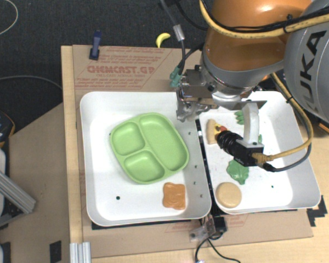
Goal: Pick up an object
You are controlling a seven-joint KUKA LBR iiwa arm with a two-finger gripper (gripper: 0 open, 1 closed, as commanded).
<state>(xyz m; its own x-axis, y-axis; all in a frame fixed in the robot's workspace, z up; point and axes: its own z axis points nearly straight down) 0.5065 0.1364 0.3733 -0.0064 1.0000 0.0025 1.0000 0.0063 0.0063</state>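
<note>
Step in hand, as I judge it: the approach, with nothing lifted yet. The gripper (pixel 187 109) hangs over the far end of the divider between the left bin (pixel 90 147) and the right bin (pixel 301 185). Released or clenched, cannot tell, since the wrist blocks it.

Candidates:
- The pale item with a red bit (pixel 212 131) is just right of the gripper, in the right bin.
- The green divided plate (pixel 148 147) is mid left bin.
- The orange-brown piece (pixel 174 195) is in the near right corner of the left bin.
- The round tan piece (pixel 228 195) and the green scrap (pixel 238 172) are near in the right bin.

The next move likely needs a shift off the divider onto one object, then a descent.

The arm hides the far part of the right bin. The pale item's identity is unclear.
</note>
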